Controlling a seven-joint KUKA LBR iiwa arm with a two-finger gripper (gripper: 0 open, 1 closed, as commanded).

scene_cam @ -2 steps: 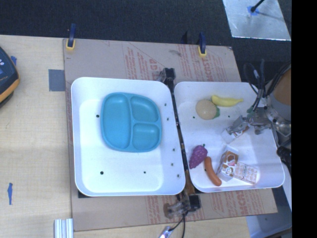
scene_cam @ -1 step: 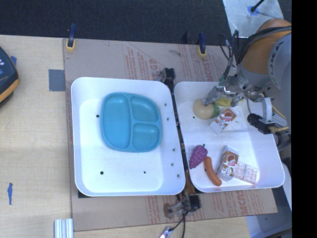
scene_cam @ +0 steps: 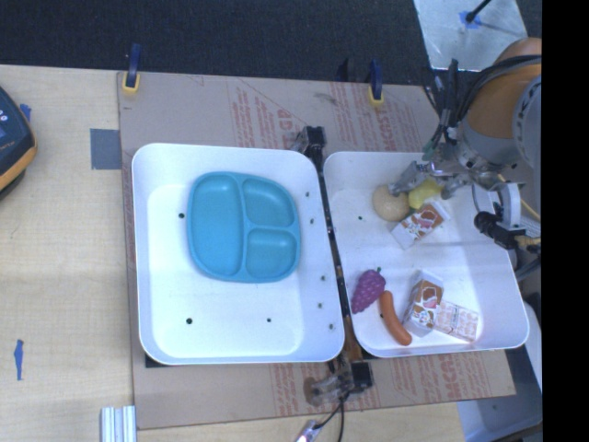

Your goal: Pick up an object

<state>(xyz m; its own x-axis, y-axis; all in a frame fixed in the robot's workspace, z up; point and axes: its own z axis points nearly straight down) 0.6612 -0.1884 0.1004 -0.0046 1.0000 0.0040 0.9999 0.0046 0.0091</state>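
The right bin (scene_cam: 488, 256) holds several toy foods. My gripper (scene_cam: 427, 180) is low over its far part, open, with a finger on each side of a small yellow fruit (scene_cam: 423, 195). A beige round piece (scene_cam: 388, 203) lies just left of the fruit, touching it. A small red-and-white carton (scene_cam: 418, 225) lies right below it. Nearer the front are a purple bunch of grapes (scene_cam: 368, 289), an orange sausage-like piece (scene_cam: 396, 318) and two more cartons (scene_cam: 425, 304) (scene_cam: 457, 321).
The left bin (scene_cam: 166, 330) holds a blue divided plate (scene_cam: 244, 226). The bins' shared rims (scene_cam: 328, 247) run between them. The grey arm with its orange band (scene_cam: 506, 90) and its cables hang over the right bin's far right corner.
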